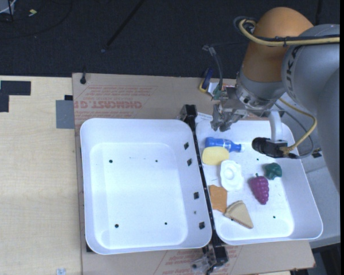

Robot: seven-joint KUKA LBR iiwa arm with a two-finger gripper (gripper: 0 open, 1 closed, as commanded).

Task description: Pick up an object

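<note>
Hovering my gripper (222, 121) at twelve o'clock of the blue bottle (223, 145); I cannot tell its state.

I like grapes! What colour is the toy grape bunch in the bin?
Purple toy grape bunch, seen in the camera view.

grey arm (312, 67) with a rounded orange band, yellow cable looped along it, metal gripper (222, 121).

The cardboard sheet (112, 96) bears red print, upside down and illegible.
</note>
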